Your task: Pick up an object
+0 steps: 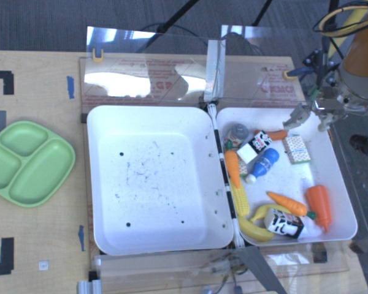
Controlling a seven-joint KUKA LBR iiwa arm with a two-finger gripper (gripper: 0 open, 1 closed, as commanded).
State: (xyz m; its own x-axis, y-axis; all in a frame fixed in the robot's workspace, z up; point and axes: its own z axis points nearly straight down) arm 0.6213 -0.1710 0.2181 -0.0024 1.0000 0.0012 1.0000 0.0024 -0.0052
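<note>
Gripper (311,116) poised above right bin's (343,192) far right corner, fingers apart and clamped on nothing; blue bottle (263,163) lying mid-bin, carrot (287,203) nearer front edge.

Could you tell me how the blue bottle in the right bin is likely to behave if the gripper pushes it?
The blue bottle lies on its side and looks round, so it would probably roll. It seems small and plastic, likely light. Its smooth surface may slip.
</note>
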